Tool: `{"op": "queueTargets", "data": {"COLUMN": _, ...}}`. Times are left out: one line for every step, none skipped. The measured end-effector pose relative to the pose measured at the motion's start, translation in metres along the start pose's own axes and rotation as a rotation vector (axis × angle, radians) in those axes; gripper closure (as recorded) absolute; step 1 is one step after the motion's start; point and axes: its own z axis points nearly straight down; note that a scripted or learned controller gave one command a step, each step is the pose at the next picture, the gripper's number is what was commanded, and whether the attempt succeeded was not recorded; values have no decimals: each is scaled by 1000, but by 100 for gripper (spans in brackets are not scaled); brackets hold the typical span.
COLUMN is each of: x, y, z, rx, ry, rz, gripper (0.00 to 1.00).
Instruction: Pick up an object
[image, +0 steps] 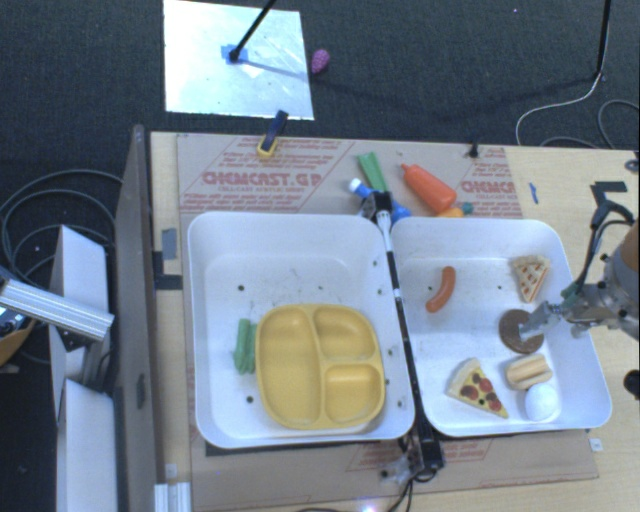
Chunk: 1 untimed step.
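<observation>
Two white bins are sitting side by side. Over the right bin (575, 300), the gripper (549, 318) is hovering near a brown disc (517, 332); whether it is clenched, I cannot tell.

Red print reading "CHEMCAST GP" stands on the brown sheet (250, 175) under the bins, at its upper left. The same red lettering repeats at the upper right, where only "CHEMCA" can be read.

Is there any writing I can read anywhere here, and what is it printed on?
"CHEMCAST GP": red print on the brown board under the bins, left of the toy carrot.
The same red print at the board's right is partly hidden, not fully readable.
Nothing else is legible.
</observation>
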Motion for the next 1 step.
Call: {"op": "queueTargets", "data": {"x": -9, "y": 34, "z": 105, "rx": -4, "ry": -3, "rz": -2, "gripper": 0}}
